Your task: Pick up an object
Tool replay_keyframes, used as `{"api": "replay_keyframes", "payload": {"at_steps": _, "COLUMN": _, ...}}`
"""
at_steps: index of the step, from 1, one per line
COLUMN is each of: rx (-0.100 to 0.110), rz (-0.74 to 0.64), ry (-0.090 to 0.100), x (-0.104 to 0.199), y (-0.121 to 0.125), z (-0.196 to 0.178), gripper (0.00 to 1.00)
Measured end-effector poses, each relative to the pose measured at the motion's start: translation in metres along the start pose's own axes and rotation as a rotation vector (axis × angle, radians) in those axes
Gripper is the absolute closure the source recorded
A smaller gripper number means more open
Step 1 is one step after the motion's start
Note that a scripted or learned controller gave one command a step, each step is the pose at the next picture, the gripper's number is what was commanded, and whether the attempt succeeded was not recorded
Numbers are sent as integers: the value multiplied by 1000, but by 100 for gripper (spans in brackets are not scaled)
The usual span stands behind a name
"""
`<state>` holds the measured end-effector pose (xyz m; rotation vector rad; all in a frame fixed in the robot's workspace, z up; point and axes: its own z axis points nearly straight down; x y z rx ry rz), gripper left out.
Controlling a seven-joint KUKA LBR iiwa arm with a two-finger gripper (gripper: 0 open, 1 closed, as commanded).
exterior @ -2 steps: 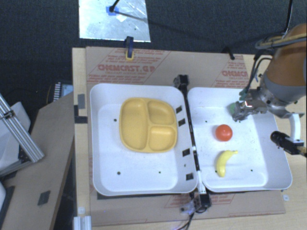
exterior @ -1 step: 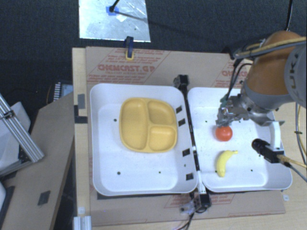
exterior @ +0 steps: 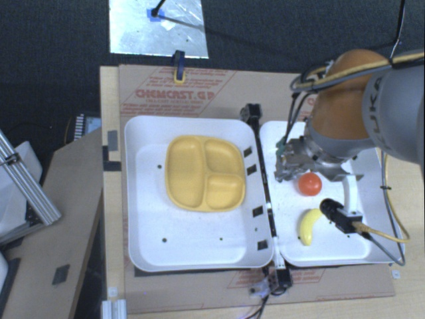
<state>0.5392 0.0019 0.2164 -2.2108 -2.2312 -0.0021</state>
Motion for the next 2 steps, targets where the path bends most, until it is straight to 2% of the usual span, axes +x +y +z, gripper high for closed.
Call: {"api": "replay_keyframes", "payload": {"at_steps": 2, "rx": -1, "rz": 0, "ry": 0, "x": 109, "y": -4, "z": -17, "gripper": 100}}
